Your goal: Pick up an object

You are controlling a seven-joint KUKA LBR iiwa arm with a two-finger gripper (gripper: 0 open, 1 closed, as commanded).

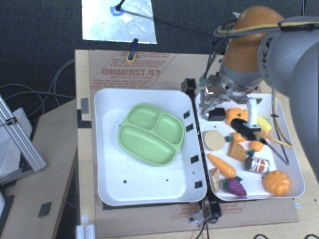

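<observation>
Camera view: grey arm [291, 54] w/ orange band [250, 34] reaches in from the right. The claw [211, 102] sits low over the far-left corner of the right bin [290, 156]. Can't tell if the claw is spread or pressed together, or if anything's in it; the wrist hides that. A small black block [217, 114] lies just on the near side of the claw, very close; touching or not, can't tell.

The pickable things are all in the right bin. An orange [235, 115] sits just right of the black block, w/ a yellow corn cob [264, 124] further right. A round tan disc [215, 140] lies flat by the bin's left wall, approx mid-bin. An orange cracker [238, 152] is just right of the disc, and a small orange bit [256, 146] lies beside the cracker. A carrot [222, 166] lies at a slant on the near side of the disc. A can [257, 165] lies on its side right of the carrot. Purple grapes [235, 186] are at the near edge, and a little pumpkin [276, 181] is in the near-right corner.

The left bin [144, 185] holds a green divided plate [151, 132], lying flat approx mid-bin, well apart from the claw. Both bins rest side by side on a cardboard sheet [134, 71] on the counter [83, 133].
</observation>
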